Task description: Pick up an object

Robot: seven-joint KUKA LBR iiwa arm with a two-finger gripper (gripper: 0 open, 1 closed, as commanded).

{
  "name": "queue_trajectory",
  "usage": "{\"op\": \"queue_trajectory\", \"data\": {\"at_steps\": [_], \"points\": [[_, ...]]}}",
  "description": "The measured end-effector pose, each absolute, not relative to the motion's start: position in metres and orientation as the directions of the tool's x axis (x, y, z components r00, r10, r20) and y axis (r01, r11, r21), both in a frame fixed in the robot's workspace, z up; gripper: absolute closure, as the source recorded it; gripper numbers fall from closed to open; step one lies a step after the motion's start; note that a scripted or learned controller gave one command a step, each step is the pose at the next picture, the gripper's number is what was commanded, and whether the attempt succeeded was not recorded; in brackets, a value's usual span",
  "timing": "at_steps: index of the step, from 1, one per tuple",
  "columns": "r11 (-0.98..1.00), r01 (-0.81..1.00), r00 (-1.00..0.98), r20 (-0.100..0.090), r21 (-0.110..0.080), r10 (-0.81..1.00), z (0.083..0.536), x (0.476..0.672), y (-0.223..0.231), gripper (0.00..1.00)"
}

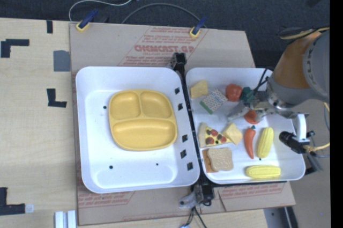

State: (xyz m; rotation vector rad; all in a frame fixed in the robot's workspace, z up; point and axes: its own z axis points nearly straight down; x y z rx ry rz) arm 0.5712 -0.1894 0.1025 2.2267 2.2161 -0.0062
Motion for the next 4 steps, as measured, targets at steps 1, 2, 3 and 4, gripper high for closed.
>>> {"op": "queue_trajectory", "data": {"at_steps": [1, 2, 3, 4], "points": [[0.007, 1.0, -0.007, -0.002, 0.006, 1.0, 0.086, 0.646, -0.147, 0.0], [0.004, 1.0, -0.004, -0.004, -0.015, 1.0, 0.086, 0.666, -0.146, 0.0], [0.0, 1.0, 0.0, -0.008, -0.015, 1.0, 0.096, 0.666, -0.149, 1.0], [0.007, 1.0, -0.007, 0.001, 0.006, 1.0, 0.19, 0.622, -0.065, 1.0]]}}
